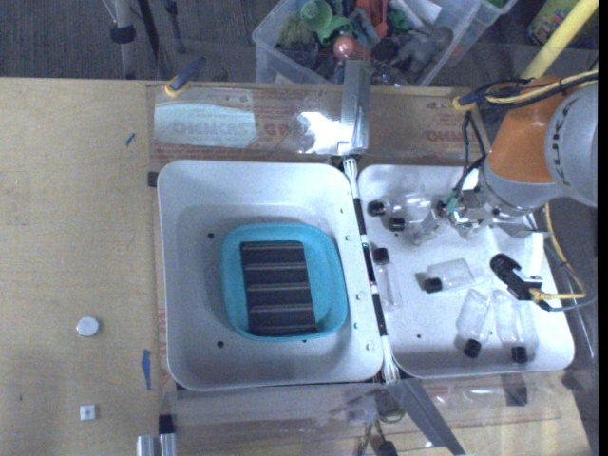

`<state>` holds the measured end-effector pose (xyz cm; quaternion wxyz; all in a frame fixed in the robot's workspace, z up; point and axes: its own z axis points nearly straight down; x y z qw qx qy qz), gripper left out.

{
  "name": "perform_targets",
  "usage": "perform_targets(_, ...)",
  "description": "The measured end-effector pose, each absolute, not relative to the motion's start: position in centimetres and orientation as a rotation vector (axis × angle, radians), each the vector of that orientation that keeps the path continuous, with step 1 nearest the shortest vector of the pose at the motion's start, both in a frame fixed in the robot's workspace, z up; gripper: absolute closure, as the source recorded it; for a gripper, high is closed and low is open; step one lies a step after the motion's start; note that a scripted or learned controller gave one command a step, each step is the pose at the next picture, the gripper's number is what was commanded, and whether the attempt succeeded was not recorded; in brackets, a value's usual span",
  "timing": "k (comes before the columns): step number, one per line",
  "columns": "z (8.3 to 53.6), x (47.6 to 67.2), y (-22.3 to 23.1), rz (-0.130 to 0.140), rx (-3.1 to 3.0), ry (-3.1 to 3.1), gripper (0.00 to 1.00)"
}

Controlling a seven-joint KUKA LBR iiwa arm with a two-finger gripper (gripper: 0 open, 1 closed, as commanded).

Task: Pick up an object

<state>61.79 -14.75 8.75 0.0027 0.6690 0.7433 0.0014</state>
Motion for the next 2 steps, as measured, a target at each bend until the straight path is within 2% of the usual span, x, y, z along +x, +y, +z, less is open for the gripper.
perform_targets(1,8.5,66.0,-12.5,-0.037,2.208,2.263,0.0)
perform_targets(2,8.8,57.0,-10.8,0.005,2.055,2.373,0.0)
